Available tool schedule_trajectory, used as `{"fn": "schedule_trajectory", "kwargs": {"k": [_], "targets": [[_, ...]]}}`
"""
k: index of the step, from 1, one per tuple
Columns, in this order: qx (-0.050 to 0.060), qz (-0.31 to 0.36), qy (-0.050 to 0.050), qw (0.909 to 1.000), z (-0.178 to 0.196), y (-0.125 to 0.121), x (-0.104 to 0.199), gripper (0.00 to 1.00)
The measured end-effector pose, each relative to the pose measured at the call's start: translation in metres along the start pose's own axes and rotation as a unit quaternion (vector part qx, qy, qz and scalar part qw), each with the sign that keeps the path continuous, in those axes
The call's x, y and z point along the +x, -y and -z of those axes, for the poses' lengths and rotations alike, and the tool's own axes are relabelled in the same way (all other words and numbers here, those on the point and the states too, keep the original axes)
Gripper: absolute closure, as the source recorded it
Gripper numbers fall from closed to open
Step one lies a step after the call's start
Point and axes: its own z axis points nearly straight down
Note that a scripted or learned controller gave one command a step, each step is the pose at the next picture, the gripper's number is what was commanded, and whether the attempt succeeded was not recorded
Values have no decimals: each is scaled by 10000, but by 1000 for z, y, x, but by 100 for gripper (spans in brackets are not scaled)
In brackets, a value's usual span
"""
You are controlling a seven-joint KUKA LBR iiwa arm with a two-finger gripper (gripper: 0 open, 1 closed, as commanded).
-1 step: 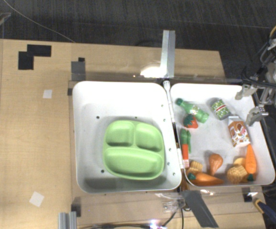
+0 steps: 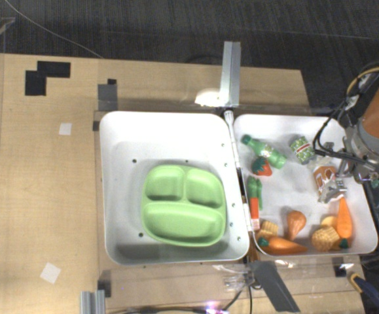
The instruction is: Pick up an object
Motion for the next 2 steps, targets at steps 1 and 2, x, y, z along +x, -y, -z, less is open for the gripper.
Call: {"fn": "schedule_trajectory", "kwargs": {"k": [1, 2], "targets": [[33, -68, 92, 9999, -47, 1, 23, 0], [82, 1104, 217, 9936, -43, -2, 58, 0]]}}
